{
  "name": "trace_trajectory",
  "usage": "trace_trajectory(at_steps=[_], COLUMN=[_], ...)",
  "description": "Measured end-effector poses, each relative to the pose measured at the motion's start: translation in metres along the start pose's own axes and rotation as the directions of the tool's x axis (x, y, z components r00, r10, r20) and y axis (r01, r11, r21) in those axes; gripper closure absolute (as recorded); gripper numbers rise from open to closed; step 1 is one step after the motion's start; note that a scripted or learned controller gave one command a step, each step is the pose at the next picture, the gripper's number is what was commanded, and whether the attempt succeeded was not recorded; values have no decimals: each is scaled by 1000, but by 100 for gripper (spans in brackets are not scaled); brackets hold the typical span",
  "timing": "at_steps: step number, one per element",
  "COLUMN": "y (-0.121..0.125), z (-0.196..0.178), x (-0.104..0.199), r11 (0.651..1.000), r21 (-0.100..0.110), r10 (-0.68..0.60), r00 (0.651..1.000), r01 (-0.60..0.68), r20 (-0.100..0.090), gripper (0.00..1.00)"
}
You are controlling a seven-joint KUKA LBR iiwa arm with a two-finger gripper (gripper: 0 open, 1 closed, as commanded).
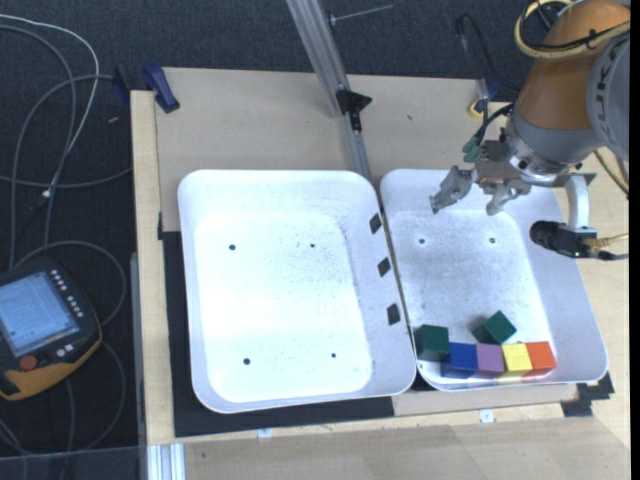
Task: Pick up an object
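blocks [487, 348] bunched, right bin's [455, 258] near rim | pincer [470, 196] spread, holding nothing | arm cut off

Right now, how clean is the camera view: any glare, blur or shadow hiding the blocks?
Camera view: lighting is even, and the right bin is bright white but not blown out. The blocks are sharp, with the green block, yellow block and orange block easy to tell apart. The gripper is slightly soft, with open fingers and a faint shadow beneath. The dark floor keeps its detail.
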State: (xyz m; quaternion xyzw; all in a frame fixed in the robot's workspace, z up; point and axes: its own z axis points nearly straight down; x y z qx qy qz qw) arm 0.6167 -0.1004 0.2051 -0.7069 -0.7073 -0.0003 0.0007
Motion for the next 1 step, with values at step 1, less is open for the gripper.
trace_trajectory(at_steps=[1], y=[49], z=[85], x=[-13], r11=[1000], r21=[3], r10=[-1], r00=[1000], r01=[1], r20=[2], gripper=[0])
